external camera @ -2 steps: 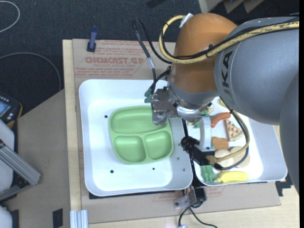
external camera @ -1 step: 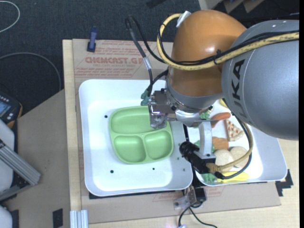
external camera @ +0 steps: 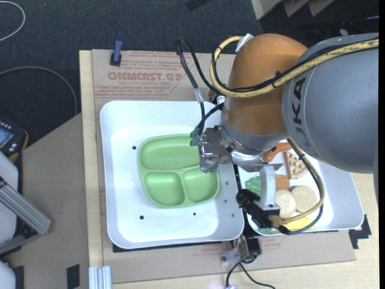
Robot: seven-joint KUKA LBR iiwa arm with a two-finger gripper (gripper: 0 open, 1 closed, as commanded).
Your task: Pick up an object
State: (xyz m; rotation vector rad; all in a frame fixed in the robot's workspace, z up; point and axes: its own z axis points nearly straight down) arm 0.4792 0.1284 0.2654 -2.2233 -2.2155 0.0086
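Green divided plate (external camera: 177, 172) lying in left bin (external camera: 120, 161). Gripper (external camera: 209, 152) hovering over plate's right rim, plate extending leftward from it. Fingers' state: cannot tell. Food toys (external camera: 295, 191) sitting right of plate, partly hidden by arm.

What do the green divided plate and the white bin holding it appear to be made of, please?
The green divided plate looks like moulded plastic: uniform pale green, rounded compartment ridges, a soft satin sheen. The white bin also seems plastic, smooth and semi-glossy with rounded corners, though coated metal cannot be excluded.
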